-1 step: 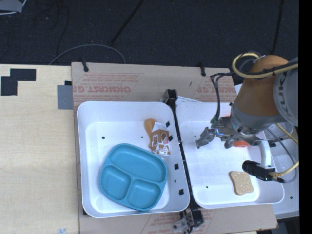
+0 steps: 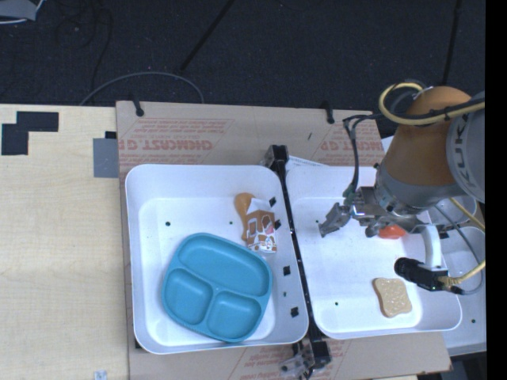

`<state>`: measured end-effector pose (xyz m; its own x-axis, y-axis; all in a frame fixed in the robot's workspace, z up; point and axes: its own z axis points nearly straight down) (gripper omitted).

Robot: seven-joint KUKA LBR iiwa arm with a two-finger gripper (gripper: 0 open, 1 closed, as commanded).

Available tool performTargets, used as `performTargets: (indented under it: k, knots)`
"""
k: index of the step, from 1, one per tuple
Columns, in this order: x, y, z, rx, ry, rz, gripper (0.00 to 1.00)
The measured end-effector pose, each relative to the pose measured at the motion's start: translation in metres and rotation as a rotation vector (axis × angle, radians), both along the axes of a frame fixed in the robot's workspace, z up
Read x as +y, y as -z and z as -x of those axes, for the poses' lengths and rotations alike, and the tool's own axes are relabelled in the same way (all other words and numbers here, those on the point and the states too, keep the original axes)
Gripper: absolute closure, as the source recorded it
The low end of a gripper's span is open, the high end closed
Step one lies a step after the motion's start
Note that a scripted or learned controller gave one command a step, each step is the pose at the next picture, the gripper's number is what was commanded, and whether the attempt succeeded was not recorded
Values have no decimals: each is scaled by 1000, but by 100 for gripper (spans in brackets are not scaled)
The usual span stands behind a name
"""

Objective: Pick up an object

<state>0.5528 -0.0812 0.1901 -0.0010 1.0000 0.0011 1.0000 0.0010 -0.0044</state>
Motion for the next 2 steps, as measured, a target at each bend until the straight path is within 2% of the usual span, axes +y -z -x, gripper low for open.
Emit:
performTargets:
  k: [1, 2]
  knots:
    - [-5, 63, 3, 5, 1, -1, 0]
    - [-4, 104, 4, 0, 2, 0, 0]
